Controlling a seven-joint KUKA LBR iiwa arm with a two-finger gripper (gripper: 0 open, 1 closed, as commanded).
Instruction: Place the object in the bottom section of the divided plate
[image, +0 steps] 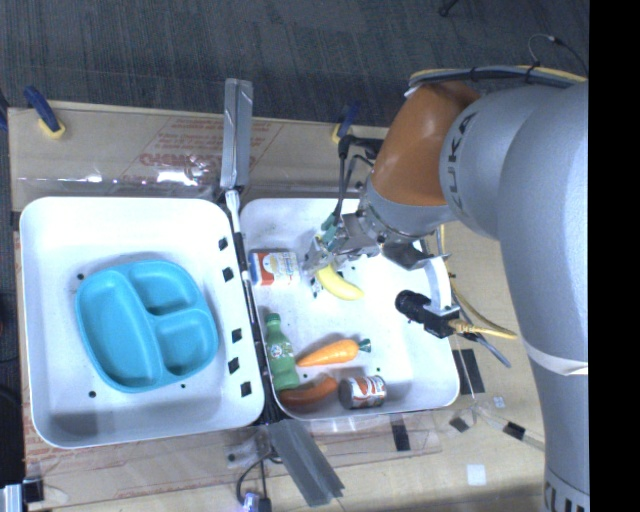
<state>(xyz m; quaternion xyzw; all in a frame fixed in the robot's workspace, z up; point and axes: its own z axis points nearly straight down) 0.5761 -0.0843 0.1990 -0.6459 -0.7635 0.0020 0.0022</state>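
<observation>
So the gripper (333, 252) sits low in the right bin (425, 385), right on top of the banana (341, 285). Honestly can't tell whether it's got it, the arm (480, 160) hides a lot. The banana is smooth, curved, yellow. Near it: a small red-white carton (273, 267), a green bottle (279, 352), a glossy carrot (328, 352), a sausage-like thing (308, 392), a tin can (362, 391). The blue divided plate (147, 322), rounded plastic, lies in the left bin (60, 420).
</observation>
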